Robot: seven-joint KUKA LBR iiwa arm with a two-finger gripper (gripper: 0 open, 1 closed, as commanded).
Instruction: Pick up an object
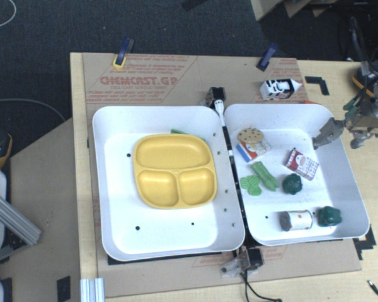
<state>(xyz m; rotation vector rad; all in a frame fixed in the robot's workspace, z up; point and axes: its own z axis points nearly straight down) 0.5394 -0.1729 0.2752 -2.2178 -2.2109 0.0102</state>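
Gripper (pixel 331 133) hovers at right bin's (pixel 349 187) upper right rim; we can't tell how its jaws stand, likely holding nothing. We see carton (pixel 301 163) nearest, just down-left, long axis slanting.

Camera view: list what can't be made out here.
- Gripper, camera view: small and blurred at the right bin's rim; open or shut unclear.
- Green item, left bin: mostly hidden behind the yellow divided plate.
- Red packet: print too small to read.
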